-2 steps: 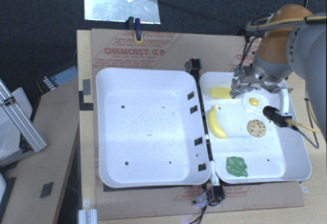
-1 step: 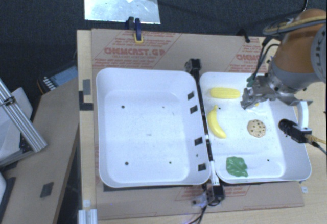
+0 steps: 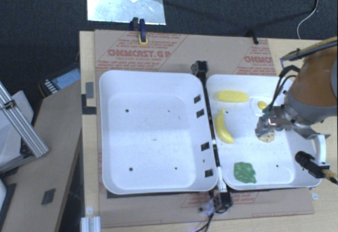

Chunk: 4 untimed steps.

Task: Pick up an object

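Yellow banana (image 3: 224,127) lies lengthwise toward the bench's far edge; whether the fingers (image 3: 265,131) grip is unclear.

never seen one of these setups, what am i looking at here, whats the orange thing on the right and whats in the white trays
The orange and grey shape on the right is a robot arm, reaching in over a bench. One camera fixed above the bench looks down on it at a slant. Two shallow white bins sit side by side: the left bin and the right bin. The right bin holds a yellow corn-like piece, a yellow banana, a green leafy lump and a small yellow piece. The arm's gripper hangs low over a small speckled round object. Whether it actually grips that object is too small to tell.
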### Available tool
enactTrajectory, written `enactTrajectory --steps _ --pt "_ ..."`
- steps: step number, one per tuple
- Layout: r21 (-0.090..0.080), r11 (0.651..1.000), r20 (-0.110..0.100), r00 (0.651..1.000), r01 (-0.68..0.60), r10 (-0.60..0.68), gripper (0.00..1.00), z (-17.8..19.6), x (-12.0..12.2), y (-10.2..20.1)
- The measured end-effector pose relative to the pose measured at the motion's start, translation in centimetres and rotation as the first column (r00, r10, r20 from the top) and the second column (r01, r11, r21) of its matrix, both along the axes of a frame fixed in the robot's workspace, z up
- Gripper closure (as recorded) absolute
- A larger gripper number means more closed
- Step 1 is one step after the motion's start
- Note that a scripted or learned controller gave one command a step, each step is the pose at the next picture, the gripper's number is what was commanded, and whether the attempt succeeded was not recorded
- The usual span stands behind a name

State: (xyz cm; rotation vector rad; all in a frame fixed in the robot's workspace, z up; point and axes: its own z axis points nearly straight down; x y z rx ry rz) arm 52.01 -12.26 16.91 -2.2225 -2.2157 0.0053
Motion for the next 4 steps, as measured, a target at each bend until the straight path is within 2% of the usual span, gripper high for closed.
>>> enactTrajectory --steps 1,2,3,4 --pt "0.000 1.000 0.006 1.000 -0.004 0.004 0.00 0.2 0.3 0.2" --pt "-0.002 1.000 0.016 1.000 -0.010 0.011 0.00 2.9 9.3 1.0" --pt "0.000 1.000 0.008 1.000 -0.004 0.004 0.00 -7.4 7.9 2.3" --pt "-0.007 1.000 0.022 1.000 -0.005 0.005 0.00 0.5 15.3 -3.8"
